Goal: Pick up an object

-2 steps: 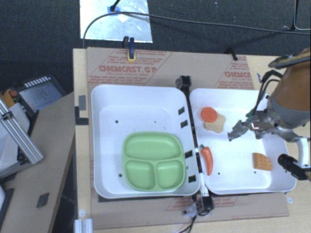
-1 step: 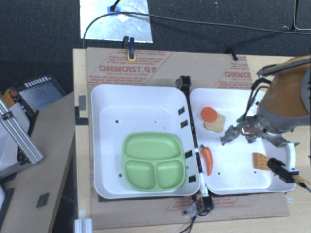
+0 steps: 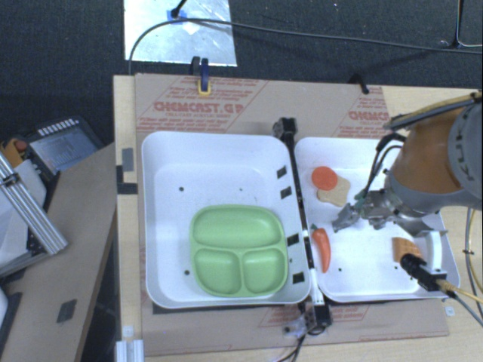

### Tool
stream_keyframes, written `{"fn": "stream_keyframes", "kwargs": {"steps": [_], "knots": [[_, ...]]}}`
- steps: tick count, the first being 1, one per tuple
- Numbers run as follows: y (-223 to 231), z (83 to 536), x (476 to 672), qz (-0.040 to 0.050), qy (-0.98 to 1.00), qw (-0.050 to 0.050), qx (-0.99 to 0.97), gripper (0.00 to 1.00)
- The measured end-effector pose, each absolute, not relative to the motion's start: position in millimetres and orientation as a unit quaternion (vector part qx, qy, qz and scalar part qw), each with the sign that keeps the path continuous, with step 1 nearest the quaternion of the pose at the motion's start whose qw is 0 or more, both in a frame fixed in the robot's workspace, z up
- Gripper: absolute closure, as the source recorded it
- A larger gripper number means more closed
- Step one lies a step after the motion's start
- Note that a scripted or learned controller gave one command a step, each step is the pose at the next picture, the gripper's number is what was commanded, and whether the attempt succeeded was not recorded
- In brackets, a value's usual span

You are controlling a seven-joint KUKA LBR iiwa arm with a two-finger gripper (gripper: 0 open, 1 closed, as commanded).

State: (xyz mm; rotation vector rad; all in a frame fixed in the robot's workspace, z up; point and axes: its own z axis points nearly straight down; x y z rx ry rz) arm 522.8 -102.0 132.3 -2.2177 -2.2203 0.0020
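So the gripper point(image 3: 344, 220) is hanging over the right bin point(image 3: 362, 281), roughly mid-bin and leaning toward its left wall. Honestly can't make out whether it's spread or closed up, the tip is just a grey blob from this angle, and nothing is visibly caught in it.

The pickable stuff is all around it. A red pepper-shaped piece point(image 3: 322, 249) lies just below and left of the tip, right up against the wall shared with the left bin point(image 3: 173, 202), so that wall crowds it on one side. Above the tip there's a beige slice point(image 3: 334, 194) with a round orange-red piece point(image 3: 324, 177) touching or overlapping its top edge. An orange-brown chunk point(image 3: 404, 247) sits further right, partly tucked under the arm's wrist.

The left bin has a green divided plate point(image 3: 238, 251) in its lower half, well apart from the gripper. Both bins sit on a cardboard sheet point(image 3: 226, 100).
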Motion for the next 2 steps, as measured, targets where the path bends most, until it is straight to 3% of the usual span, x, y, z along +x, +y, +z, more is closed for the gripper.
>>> {"fn": "stream_keyframes", "kwargs": {"steps": [1, 2], "knots": [[-102.9, 84.0, 523.4, 0.0, -0.707, -0.001, -0.707, 0.0], [-102.1, 95.1, 524.3, -0.0011, -0.708, -0.002, -0.707, 1.0]]}}
